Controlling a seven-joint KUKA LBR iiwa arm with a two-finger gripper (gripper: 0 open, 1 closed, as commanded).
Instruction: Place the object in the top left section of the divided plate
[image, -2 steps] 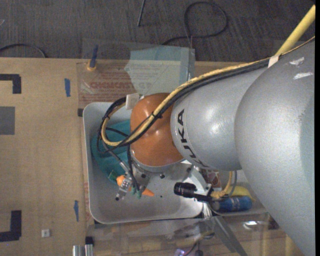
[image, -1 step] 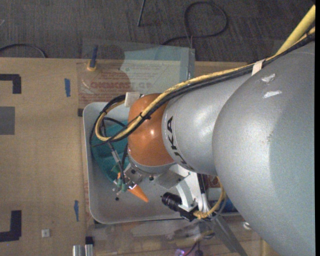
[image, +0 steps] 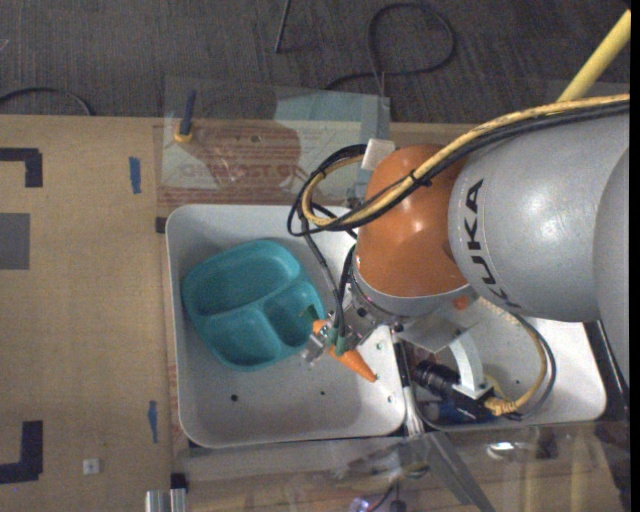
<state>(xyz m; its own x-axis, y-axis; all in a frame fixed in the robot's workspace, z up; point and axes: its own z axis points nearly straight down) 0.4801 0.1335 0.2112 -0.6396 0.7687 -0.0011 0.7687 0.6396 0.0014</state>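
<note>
A teal divided plate (image: 250, 300) lies in the left white bin (image: 200, 400), toward its back left. A small orange carrot-shaped object (image: 358, 364) with a green top sits just off the plate's right rim, over the bin floor. My gripper (image: 322, 342) is at the plate's right edge, touching or nearly touching the green end of the carrot. The orange wrist band (image: 410, 240) and the grey arm hide most of the gripper from above. Whether the carrot is gripped or merely lying beside the gripper is unclear.
The right bin (image: 570, 390) is largely covered by the arm; cables and a dark connector (image: 450, 385) hang near the wall between the bins. A clear panel with a brown sheet (image: 240, 155) lies behind the left bin. Bare bin floor (image: 270, 400) stretches in front of the plate.
</note>
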